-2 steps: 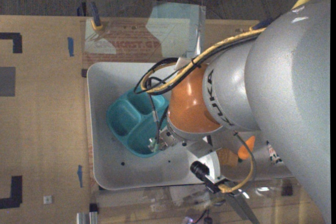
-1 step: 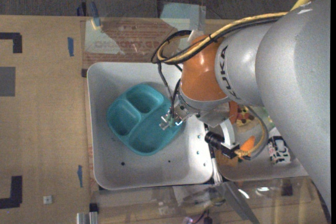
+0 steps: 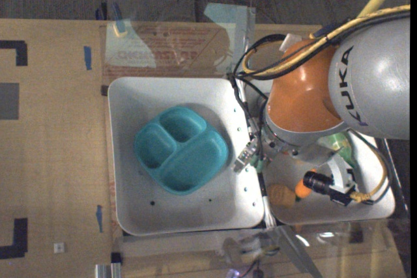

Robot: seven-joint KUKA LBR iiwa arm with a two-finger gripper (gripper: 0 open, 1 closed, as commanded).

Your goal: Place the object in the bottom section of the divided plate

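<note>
The grey arm [image 3: 365, 75] with its orange band reaches in from the right, over the right bin [image 3: 384, 205]. The left bin [image 3: 130, 205] holds the teal divided plate [image 3: 181, 150], its sections bare. Whether the end effector [image 3: 287, 172] is apart or together cannot be told. A small tan and orange object [image 3: 287, 194] lies in the right bin, below the wrist.

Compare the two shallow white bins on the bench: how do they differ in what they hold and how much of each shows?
The left shallow white bin shows almost whole, while the right shallow white bin lies mostly under the grey and orange arm. The left bin holds a teal divided plastic plate; the right bin holds small things, among them a tan object and a green one. Both are white, shallow and set side by side.
</note>
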